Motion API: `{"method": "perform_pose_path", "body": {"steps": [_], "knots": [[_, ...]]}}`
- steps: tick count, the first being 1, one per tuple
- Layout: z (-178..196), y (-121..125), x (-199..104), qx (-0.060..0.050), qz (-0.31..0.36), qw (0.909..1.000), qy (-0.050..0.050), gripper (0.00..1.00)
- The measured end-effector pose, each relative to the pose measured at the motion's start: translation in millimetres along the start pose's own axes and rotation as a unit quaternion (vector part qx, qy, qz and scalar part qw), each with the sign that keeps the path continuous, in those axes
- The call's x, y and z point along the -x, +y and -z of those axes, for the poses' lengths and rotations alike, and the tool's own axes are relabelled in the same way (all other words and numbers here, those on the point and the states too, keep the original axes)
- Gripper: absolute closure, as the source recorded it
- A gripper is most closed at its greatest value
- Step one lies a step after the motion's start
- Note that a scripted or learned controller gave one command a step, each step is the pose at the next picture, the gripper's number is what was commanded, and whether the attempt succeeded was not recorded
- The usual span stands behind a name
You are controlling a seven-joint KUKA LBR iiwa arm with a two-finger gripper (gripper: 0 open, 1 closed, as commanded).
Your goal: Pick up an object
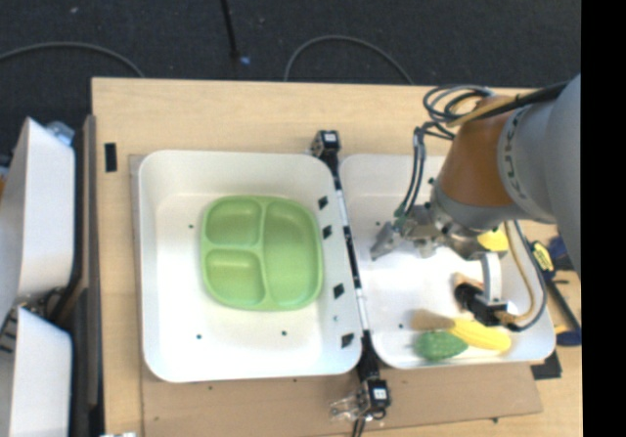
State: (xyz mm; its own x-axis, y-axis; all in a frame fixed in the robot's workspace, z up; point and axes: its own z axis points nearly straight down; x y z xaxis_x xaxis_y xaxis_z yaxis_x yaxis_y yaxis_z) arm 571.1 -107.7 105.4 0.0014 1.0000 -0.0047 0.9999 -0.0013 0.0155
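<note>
My gripper [388, 238] hangs over the left part of the right bin [391, 176], pointing toward the divider, and stands open with nothing between its fingers. A yellow banana-shaped object [482, 335] lies in the bin's front right corner. A green lumpy object [439, 346] rests just left of it, against the front wall. Behind those two, a small tan piece [427, 320] sits on the bin floor. All three lie well in front of and to the right of the gripper. Another yellow object [494, 241] peeks out beside the wrist, partly hidden.
The left bin [166, 327] holds a green divided plate [261, 251] at its middle. A black-clipped divider [344, 259] separates the two bins. The arm's grey and orange body [489, 166] covers the right bin's back right part.
</note>
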Motion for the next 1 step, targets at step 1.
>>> {"method": "perform_pose_path", "body": {"steps": [1], "knots": [[7.1,-3.5,0.4,-0.006,-0.004,1.0000,0.002,1.00]]}}
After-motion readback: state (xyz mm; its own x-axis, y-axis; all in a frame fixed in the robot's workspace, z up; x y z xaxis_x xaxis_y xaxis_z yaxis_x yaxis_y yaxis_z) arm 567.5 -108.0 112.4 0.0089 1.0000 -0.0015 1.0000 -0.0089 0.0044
